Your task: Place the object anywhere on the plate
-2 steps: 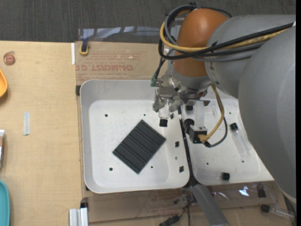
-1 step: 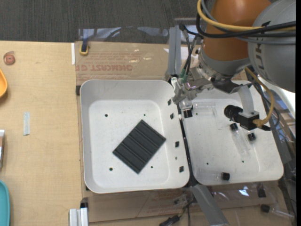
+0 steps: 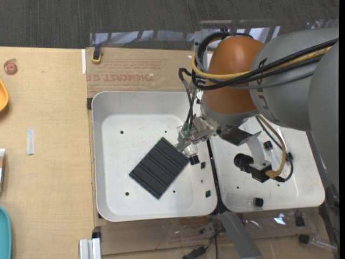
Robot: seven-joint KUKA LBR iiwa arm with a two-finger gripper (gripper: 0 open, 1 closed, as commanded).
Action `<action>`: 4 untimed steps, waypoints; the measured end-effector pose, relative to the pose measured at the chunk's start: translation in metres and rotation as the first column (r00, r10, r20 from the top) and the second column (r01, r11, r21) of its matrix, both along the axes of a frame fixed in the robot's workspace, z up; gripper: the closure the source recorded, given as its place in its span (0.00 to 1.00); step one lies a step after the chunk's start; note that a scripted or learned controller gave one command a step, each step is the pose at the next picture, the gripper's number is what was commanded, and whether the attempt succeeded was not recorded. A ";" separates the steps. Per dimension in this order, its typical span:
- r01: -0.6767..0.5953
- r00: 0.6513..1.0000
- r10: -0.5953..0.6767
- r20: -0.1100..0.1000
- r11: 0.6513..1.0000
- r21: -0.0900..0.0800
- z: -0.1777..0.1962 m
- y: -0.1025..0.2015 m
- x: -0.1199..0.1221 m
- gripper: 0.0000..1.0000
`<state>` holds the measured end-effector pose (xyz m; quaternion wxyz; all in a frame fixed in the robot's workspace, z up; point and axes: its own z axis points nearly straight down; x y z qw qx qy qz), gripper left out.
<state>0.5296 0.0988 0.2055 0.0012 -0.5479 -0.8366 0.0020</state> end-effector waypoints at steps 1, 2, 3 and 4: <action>-0.392 0.920 0.392 0.003 0.920 0.001 0.105 0.009 -0.029 1.00; -0.430 0.903 0.430 0.000 0.903 0.002 -0.062 0.021 -0.051 1.00; -0.430 0.903 0.430 0.001 0.903 0.002 -0.062 0.020 -0.050 0.00; -0.691 0.723 0.691 0.005 0.723 0.001 -0.114 0.080 0.035 0.00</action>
